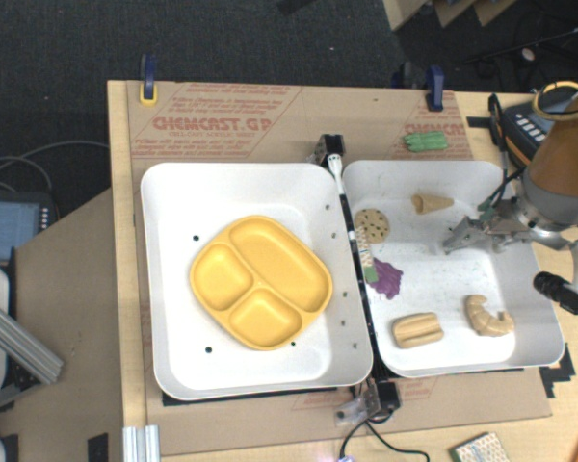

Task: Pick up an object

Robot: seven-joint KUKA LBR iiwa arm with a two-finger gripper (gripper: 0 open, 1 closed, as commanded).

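Note:
The right bin (482,354) holds several toy foods. A round speckled cookie (371,225) lies by its left wall, and a small cone (431,202) lies near the back. A purple grape bunch (386,277) is left of centre. A tan bun (417,329) and a croissant (487,317) lie toward the front. My gripper (467,231) hangs over the right half of this bin, right of the cookie and just below the cone. Nothing shows in its grasp.
In the left bin (173,354) sits a yellow divided plate (260,281). A green object (426,141) lies on the board behind the right bin. The grey arm with its orange band (564,166) comes in over the right bin's right edge.

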